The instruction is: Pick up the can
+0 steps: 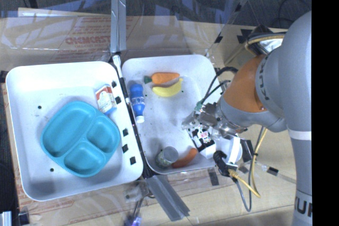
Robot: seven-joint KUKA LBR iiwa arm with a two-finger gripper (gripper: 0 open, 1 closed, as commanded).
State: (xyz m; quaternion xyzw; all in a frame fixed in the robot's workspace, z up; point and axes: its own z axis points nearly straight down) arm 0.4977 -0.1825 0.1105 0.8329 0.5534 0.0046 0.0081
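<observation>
Gripper [204, 132] low over the right edge of the right-hand shallow white bin [159, 69], on the grey arm with the orange band [243, 90]; spread not readable among the dark fittings and cables, so cannot tell, and nothing seen held. Just to its left, against the near wall: small silvery metal can [167, 156], lying tilted, open-looking end up, touching an orange-red sausage-shaped piece [185, 158]. Probably an approach stance, offset and short of the can. Crowding by wall and sausage likely to hamper a clean grasp. Further back: yellow banana [168, 89] under an orange carrot-like piece [165, 78], blue plastic bottle [137, 99] along the divider. Beyond, in the left-hand white bin [32, 182]: teal compartment tray [79, 137] and a small red-and-white carton [104, 98].
</observation>
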